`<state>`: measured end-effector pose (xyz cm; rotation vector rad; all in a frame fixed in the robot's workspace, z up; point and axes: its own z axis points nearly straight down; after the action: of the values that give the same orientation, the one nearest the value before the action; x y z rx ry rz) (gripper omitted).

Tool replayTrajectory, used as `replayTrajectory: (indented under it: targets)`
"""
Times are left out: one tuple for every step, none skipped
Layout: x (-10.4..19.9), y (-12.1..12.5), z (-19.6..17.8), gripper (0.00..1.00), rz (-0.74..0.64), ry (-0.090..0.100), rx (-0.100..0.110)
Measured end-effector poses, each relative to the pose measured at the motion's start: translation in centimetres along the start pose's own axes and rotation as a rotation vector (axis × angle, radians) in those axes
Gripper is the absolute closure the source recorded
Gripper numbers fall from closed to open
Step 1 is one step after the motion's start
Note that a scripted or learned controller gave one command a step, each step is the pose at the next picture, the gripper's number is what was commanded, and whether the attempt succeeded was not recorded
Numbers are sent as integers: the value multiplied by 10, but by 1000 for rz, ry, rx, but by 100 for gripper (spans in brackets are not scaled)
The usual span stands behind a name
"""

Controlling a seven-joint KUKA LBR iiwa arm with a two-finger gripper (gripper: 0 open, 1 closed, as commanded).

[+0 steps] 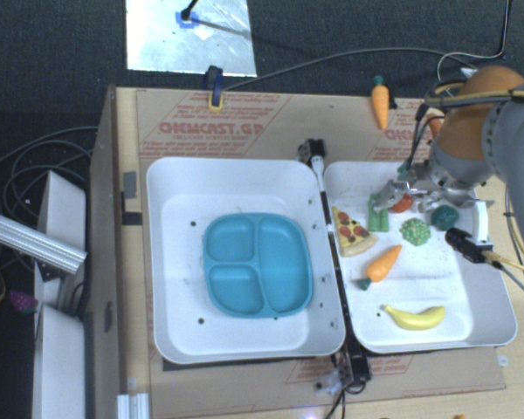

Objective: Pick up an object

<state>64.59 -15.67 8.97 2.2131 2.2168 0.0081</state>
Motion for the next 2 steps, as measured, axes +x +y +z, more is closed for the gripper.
replayTrajectory:
  targets:
    - [3, 26, -1, 0, -1, -2, 0]
    - [4, 26, -9, 100, -5, -1, -2]
